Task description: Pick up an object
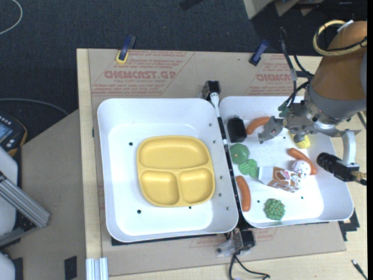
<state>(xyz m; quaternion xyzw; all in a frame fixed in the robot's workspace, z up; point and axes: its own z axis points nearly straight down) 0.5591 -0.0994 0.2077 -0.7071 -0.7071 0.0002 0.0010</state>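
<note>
One fixed overhead camera, slanted down on both bins [169, 112], arm [341, 69] from the right.

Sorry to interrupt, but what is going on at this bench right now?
A grey robot arm with an orange band reaches in over the right bin, which holds small toy foods: a green broccoli piece, an orange sausage, a carrot and others. Its gripper hangs low near the carrot at the back of that bin. Nothing visibly sits between its fingers. The left bin holds a yellow divided plate.
</note>
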